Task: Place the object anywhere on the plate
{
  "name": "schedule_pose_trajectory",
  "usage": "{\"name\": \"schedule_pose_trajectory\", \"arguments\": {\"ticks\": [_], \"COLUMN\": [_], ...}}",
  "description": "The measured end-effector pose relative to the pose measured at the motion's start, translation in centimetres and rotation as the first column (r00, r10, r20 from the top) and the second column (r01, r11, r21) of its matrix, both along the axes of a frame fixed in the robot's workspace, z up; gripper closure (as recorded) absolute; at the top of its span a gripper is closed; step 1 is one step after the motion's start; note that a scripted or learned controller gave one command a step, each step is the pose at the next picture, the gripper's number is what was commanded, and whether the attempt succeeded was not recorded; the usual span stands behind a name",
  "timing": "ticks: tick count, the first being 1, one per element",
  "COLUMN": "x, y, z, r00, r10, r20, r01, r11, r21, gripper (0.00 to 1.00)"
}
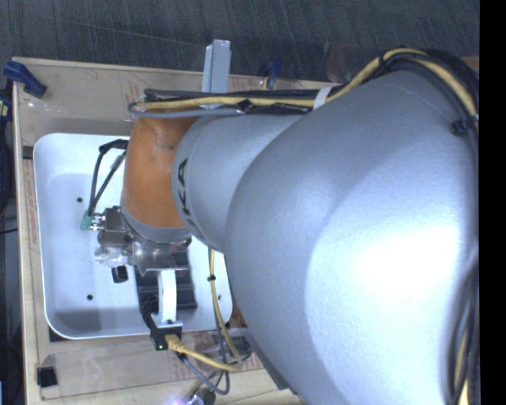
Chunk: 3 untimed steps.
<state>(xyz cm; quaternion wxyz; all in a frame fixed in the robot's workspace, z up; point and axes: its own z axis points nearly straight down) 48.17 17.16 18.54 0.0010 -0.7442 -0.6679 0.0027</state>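
The arm covers the white bin's right side and all beyond it from you. The gripper, over the bin's middle, is masked by its wrist. A small dark thing over the bin's floor is too small to identify.

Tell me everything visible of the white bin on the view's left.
The left bin is a shallow white tray, plastic-looking and slightly glossy, with rounded corners and a raised rim. It lies flat on the pale wooden bench. Two small dark specks dot its floor. The grey and orange arm reaches over it and hides its right part.
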Motion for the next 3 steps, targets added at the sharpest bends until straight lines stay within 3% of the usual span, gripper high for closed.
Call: {"name": "schedule_pose_trajectory", "arguments": {"ticks": [1,2,3], "x": [0.8,-0.6,-0.7], "y": [3.7,-2.6,0.3], "z": [6.5,13.9,4.0], "r00": [0.997,1.0,0.887], "r10": [0.078,-0.028,-0.462], "r20": [0.002,0.004,-0.002], "r01": [-0.078,0.028,0.462], "r11": [0.997,1.0,0.887], "r21": [0.002,0.004,-0.003], "gripper": [1.0,1.0,1.0]}}
